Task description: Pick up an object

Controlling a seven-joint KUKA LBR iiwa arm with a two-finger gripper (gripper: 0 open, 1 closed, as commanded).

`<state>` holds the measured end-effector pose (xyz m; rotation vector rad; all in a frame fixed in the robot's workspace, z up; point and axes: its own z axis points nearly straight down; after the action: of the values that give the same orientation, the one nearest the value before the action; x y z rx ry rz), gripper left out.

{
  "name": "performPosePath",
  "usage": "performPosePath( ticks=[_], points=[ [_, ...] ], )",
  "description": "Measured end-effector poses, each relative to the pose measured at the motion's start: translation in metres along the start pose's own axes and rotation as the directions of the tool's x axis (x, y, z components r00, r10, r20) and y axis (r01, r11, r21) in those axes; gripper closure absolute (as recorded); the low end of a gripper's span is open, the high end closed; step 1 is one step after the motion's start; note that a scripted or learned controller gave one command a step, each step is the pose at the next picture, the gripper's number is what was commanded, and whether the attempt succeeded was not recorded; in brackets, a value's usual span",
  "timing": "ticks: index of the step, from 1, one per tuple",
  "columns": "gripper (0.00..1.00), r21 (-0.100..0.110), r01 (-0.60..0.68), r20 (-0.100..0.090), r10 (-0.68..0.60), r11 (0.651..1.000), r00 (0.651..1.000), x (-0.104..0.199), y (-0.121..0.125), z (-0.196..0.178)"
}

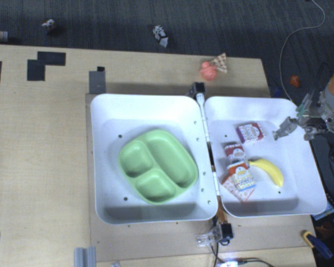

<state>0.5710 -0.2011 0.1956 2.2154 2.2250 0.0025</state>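
The right bin (306, 202) holds several small items. A yellow banana (271, 172) lies right of centre. A red and white packet (249, 132) sits toward the back, a smaller red packet (234, 149) is just below it, and a colourful snack packet (241, 180) lies next to the banana's left end. My gripper (296, 130) hangs over the bin's back right part, near the right rim. It is open, with nothing between its fingers. It is above and to the right of the banana, apart from every item.
The left bin (103, 149) holds a green divided plate (157, 166). A pink ball (209, 71) and a small tan object (220, 63) lie on the bench behind the bins. A divider rail (206, 143) runs between the bins.
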Motion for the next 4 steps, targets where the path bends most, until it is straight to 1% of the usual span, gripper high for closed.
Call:
performPosePath(
  ticks=[1, 2, 3, 4],
  points=[
    [0.00, -0.002, -0.002, 0.000, 0.002, 1.000, 1.000, 0.025, -0.033, 0.101],
    [1.00, -0.005, 0.000, 0.001, 0.000, 1.000, 1.000, 0.026, -0.032, 0.091],
    [0.00, -0.005, 0.000, 0.001, 0.000, 1.000, 1.000, 0.026, -0.032, 0.091],
    [0.00, -0.009, -0.004, 0.004, 0.004, 1.000, 1.000, 0.064, -0.081, 0.108]
  ],
)
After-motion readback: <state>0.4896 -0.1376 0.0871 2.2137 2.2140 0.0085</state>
